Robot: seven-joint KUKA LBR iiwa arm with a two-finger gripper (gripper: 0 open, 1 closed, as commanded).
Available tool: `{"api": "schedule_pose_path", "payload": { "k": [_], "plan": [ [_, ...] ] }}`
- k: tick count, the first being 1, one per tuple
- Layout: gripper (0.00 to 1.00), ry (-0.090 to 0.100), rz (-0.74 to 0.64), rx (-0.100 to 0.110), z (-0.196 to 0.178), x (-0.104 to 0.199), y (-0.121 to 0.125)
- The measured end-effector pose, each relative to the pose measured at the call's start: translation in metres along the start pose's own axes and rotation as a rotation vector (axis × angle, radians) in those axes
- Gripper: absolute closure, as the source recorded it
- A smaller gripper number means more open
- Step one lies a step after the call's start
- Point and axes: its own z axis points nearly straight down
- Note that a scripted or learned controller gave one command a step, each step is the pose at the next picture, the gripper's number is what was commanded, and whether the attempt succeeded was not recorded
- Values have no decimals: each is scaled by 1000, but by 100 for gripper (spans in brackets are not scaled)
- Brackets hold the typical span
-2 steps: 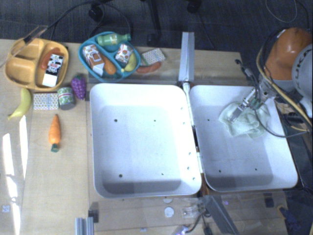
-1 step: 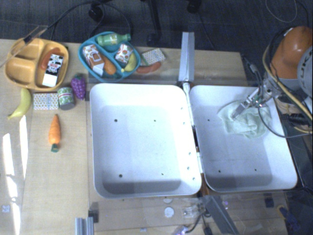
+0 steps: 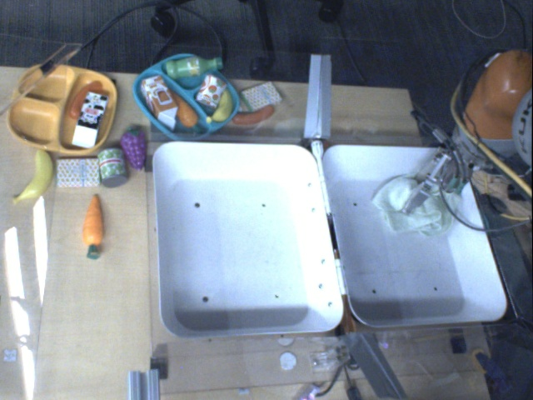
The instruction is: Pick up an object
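A crumpled pale green-white cloth (image 3: 406,207) lies in the right bin (image 3: 416,298), toward its upper right part. My gripper (image 3: 420,193) reaches in from the right at a slant, and its tip is over the cloth's upper right portion, on or just above the fabric. The tip blends into the cloth, so I cannot make out whether any fabric is gripped. The arm's orange band (image 3: 493,97) is at the far right, above the bin's corner.
The left bin (image 3: 237,307) sits beside the right one, with a metal post (image 3: 316,98) at their shared far edge. Left of the bins on the bench are a yellow tray (image 3: 46,115), a blue tray (image 3: 166,77) of toy food, a banana (image 3: 35,177), a carrot (image 3: 93,223), grapes (image 3: 133,147) and a small can (image 3: 112,167). Cables (image 3: 483,190) hang by the right bin's rim.
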Motion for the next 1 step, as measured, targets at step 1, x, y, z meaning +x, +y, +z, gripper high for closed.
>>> {"api": "schedule_pose_path", "payload": {
  "k": [1],
  "plan": [
    [0,-11,-226,2,0,0,-2]
  ]
}}
